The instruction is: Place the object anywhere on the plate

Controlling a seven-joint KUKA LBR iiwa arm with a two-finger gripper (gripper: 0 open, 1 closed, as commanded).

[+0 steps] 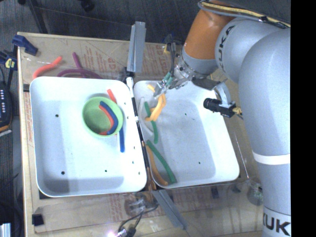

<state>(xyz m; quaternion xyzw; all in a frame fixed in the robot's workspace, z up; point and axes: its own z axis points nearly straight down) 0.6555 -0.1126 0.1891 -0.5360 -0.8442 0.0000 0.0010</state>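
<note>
Big grey arm (266,107) fills the right side, orange band up top. Gripper (163,89) sits over the right bin's (207,147) far-left corner, fingers pinched on the top end of an orange strip (156,108) that hangs down toward the bin floor; looks held, but the view's tight there. Green strips (160,159) lie along that bin's left wall. Left bin (64,157) has the green plate (102,116) w/ blue, red and orange strips on it, well apart from the gripper.

Bulky grey arm (266,88) – orange wrist band, black KUKA lettering (partly cut off), pale seam ring
</note>
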